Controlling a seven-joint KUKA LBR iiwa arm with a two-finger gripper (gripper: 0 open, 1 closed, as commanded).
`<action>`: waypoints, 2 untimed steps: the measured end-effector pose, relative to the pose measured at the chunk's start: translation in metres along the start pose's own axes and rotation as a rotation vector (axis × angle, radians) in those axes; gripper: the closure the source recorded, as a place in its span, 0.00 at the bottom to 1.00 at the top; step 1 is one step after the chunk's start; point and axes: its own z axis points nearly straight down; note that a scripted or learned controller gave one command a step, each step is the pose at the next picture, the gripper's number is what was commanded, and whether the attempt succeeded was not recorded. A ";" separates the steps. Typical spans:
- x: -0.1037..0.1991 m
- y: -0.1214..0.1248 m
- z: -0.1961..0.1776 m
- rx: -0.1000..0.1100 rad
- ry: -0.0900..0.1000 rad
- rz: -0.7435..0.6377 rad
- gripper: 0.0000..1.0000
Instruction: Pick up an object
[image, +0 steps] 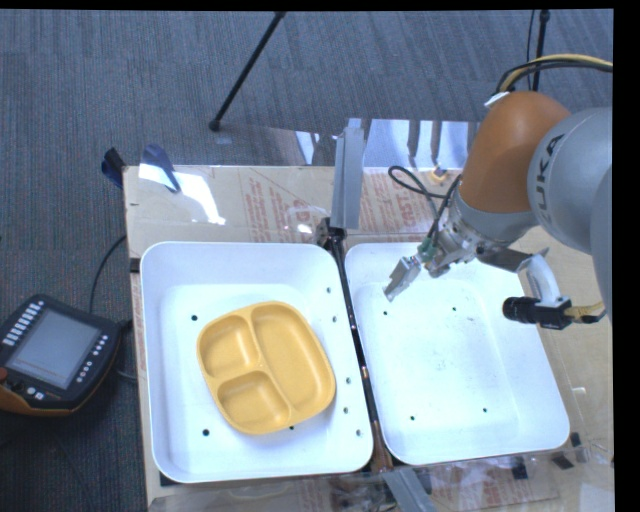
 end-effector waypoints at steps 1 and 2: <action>-0.022 0.007 0.047 0.002 0.003 -0.135 0.00; -0.059 -0.007 0.057 0.000 0.001 0.315 0.00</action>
